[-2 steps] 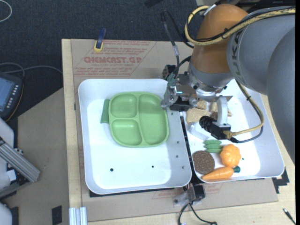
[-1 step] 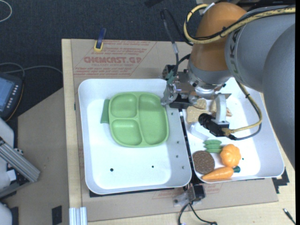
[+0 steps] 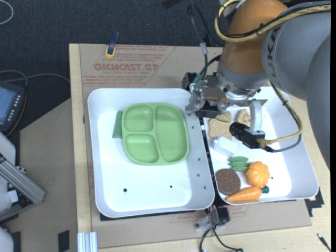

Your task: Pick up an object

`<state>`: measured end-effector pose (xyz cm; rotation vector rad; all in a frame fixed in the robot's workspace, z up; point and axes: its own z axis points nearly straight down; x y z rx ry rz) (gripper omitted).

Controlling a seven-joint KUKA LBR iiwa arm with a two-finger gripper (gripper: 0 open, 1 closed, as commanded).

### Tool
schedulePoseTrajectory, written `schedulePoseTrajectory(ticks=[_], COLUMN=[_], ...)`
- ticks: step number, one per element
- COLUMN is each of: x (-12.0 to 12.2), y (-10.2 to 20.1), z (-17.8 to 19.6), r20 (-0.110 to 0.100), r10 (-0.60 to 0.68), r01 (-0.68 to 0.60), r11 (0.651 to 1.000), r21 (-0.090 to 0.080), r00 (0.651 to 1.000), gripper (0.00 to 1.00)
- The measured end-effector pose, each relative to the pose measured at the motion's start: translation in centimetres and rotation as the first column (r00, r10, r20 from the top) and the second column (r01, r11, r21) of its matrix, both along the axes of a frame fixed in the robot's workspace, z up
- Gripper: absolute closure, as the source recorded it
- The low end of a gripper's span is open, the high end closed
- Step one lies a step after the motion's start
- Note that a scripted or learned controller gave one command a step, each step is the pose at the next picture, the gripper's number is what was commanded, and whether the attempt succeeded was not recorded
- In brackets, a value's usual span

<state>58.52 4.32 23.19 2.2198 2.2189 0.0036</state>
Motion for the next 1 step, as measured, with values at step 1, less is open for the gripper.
schedulePoseTrajectory(ticks=[1], x=[-0.23], y=[0.91], z=[0.29], r20=[-0.001], r10=[0.002], r01=[-0.002], r11=[1.0], r21=[0.001], r00=[1.0], gripper=[1.0])
